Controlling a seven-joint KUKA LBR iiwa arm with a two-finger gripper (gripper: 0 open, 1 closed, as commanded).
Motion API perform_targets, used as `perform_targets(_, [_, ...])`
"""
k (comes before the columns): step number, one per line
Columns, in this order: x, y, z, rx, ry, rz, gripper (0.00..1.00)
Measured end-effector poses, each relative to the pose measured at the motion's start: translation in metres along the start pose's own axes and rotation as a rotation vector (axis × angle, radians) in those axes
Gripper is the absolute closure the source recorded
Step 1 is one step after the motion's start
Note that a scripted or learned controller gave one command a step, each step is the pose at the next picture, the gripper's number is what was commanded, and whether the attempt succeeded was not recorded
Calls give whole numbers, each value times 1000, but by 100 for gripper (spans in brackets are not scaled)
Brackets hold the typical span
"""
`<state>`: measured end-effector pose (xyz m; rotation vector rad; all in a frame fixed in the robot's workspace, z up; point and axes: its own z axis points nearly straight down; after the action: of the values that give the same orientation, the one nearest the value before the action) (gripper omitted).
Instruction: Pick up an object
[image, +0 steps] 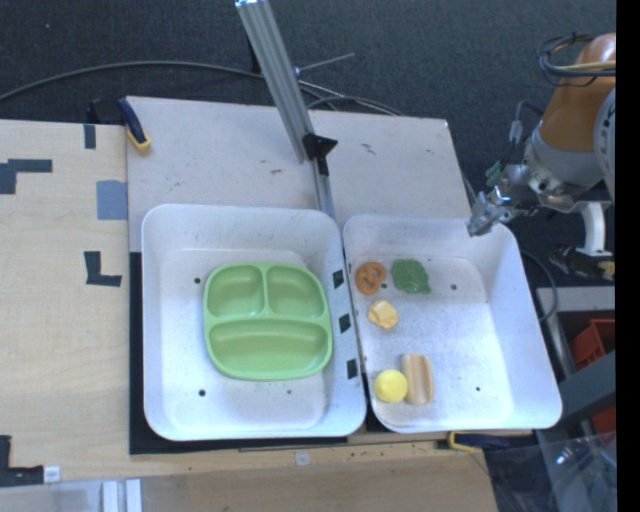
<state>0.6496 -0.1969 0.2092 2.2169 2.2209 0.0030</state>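
Bench (230, 165) on dark carpet (420, 60)

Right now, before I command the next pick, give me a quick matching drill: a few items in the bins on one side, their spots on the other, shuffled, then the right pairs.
Things:
1. green divided plate
2. green leafy piece
3. yellow ball
4. gripper

Places:
A. right bin, near front edge, beside the tan roll
B. over the right bin's far right corner
C. middle of the left bin
D. right bin, far side, next to the orange cookie

Pairs: 1-C, 2-D, 3-A, 4-B
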Motion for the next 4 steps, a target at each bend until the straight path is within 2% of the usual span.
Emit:
perform_targets(1, [1, 1, -23, 2, 1, 0, 100])
perform_targets(2, [59, 7, -31, 4, 3, -5, 100])
perform_targets(3, [116, 6, -18, 7, 3, -5, 100])
perform_targets(4, [170, 6, -28, 4, 3, -6, 100])
